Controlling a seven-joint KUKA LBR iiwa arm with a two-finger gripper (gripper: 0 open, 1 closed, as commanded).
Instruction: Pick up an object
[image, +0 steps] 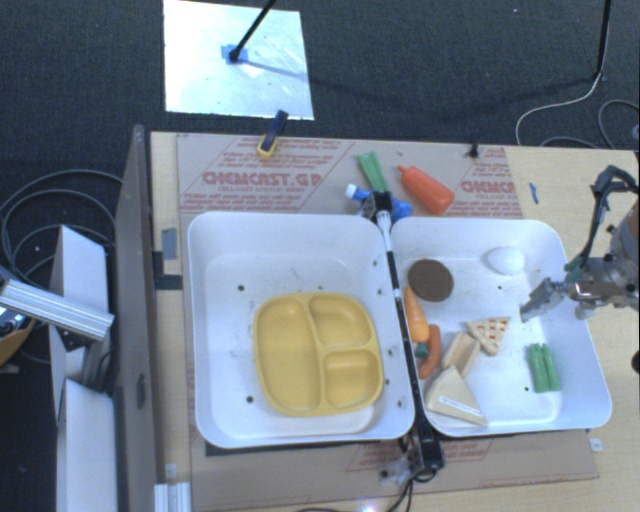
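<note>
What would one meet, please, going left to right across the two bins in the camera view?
Yellow tray → carrot → brown disc → waffle wedge → white egg → green piece → gripper.

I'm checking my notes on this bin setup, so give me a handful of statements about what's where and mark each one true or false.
1. The yellow divided tray lies in the left bin. True.
2. The brown disc lies in the left bin. False: it is in the right bin.
3. The gripper hangs over the right bin. True.
4. The white egg sits on the yellow tray. False: it rests on the right bin's floor near the far edge.
5. The green piece lies in the right bin, apart from the waffle wedge. True.
</note>
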